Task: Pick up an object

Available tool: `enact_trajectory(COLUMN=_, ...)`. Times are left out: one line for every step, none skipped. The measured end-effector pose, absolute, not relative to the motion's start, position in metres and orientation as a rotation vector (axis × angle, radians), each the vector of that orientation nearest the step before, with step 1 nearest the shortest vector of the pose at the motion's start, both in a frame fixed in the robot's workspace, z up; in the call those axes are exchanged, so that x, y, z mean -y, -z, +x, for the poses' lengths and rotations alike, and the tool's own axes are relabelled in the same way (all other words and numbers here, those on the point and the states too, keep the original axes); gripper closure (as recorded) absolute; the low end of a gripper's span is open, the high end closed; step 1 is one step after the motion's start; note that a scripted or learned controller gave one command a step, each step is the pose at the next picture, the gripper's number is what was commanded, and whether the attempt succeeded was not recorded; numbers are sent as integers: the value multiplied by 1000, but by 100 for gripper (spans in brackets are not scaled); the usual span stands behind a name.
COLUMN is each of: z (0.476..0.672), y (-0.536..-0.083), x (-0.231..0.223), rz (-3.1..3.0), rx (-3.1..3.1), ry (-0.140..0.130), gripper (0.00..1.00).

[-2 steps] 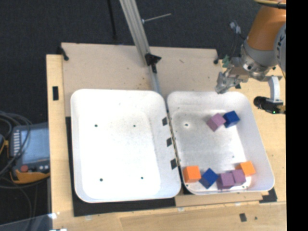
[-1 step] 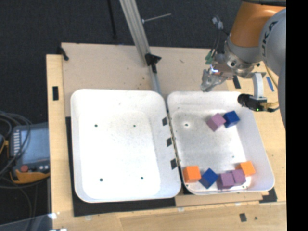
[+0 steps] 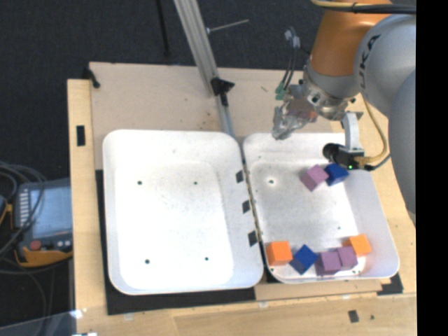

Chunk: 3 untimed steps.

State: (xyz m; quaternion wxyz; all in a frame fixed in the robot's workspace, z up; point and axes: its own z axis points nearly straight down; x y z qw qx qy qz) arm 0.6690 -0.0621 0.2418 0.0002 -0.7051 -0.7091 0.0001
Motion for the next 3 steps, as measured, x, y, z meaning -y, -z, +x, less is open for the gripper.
enact_trajectory(z=670, y=-231, x=12, rz=-2214, rx=2227, ry=-1, gripper=100)
enact_trajectory(z=662, y=-235, x=-33, rz=-2212, rx=2227, ry=-1, gripper=100)
enact_trajectory(z=657, y=-230, x=-79, rz=-2211, rx=2226, ry=-4, gripper=100)
